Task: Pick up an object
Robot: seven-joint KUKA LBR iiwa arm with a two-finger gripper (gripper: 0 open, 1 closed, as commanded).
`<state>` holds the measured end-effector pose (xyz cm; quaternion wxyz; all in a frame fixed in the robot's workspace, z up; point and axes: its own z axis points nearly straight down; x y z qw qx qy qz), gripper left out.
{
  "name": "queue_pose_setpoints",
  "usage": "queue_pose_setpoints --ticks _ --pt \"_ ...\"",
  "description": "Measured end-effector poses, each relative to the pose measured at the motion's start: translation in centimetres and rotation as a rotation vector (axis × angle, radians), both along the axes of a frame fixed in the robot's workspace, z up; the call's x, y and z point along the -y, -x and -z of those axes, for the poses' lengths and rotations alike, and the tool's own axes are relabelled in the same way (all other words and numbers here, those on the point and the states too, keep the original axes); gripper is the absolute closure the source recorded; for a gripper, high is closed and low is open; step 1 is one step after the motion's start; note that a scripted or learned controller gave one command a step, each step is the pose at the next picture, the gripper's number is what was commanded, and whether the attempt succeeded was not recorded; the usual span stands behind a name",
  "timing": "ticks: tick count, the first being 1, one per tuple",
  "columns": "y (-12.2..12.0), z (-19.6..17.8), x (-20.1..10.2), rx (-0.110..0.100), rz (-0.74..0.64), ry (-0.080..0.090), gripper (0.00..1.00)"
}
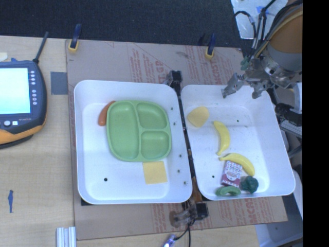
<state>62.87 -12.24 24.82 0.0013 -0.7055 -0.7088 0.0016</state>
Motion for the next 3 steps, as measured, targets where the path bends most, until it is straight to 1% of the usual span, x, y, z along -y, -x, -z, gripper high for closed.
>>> queue_pose_setpoints --ticks 1,2,3 --pt "3.0 15.7 1.8 -0.001 -0.001 0.001 0.00" --pt "7.2 15.7 0.7 -0.001 0.001 0.000 0.00" --pt "7.2 14.7 0.8 -0.004 -0.003 0.002 1.00"
